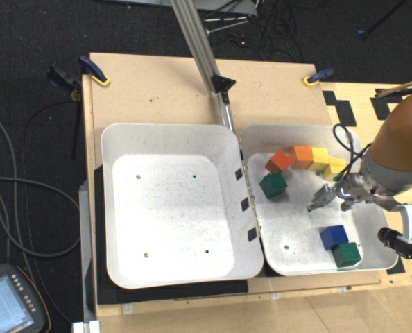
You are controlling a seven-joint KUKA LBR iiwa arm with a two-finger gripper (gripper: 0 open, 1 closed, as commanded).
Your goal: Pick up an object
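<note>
Camera view: our gripper (322,198) hangs over the right bin (296,255).
We see its fingers (317,201) slightly parted, holding nothing, between the green cube (273,185) and blue cube (333,236).

A robotics lab is indicated by a clamped plywood bench (157,89), loose black cables (12,186) and a grey teach pendant (8,304).

One camera looks down from above the bench (157,89) at a slant, its far side toward the top of the picture. It stands far enough back to take in both white bins: the left bin (116,151) and the right bin (372,263), plus dark floor (26,33) around. The arm (400,151) enters from the right edge.
</note>
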